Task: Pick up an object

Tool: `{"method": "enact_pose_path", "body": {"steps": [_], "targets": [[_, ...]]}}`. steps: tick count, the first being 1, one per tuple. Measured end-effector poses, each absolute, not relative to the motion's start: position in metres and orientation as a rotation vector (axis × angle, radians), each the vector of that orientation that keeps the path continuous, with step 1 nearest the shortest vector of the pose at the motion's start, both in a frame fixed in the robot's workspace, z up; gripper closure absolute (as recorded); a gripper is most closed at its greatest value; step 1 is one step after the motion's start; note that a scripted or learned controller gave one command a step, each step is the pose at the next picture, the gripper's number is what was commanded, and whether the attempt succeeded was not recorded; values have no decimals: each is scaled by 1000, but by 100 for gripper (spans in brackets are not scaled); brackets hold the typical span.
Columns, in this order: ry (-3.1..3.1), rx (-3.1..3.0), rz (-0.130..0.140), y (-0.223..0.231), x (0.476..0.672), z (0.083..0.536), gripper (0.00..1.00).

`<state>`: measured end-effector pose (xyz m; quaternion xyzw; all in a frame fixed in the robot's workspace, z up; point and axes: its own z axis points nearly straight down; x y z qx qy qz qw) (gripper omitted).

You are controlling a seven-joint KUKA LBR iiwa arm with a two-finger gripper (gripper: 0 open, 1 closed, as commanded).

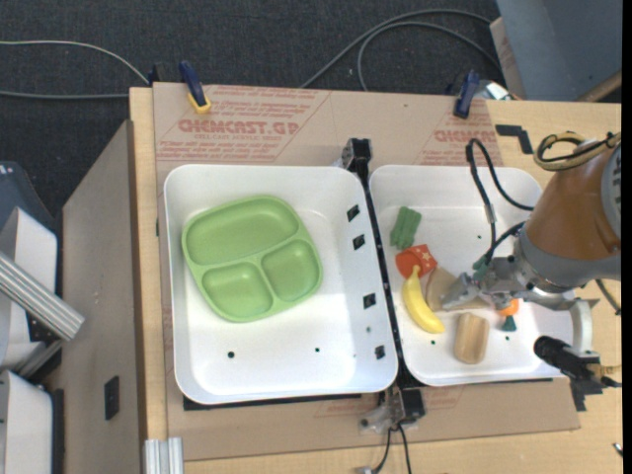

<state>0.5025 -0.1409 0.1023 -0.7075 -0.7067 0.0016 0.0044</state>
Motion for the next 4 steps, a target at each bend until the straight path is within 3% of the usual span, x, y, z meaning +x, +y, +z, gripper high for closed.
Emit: {"method": "enact_pose_path", "body": {"steps": [1, 2, 4], "targets": [[-2218, -2215, -6, -140, 505, 88, 0], [-2225, -2228, -6, -143, 507, 100, 100], [-2228, -2223, -5, -145, 505, 205, 100]]}}
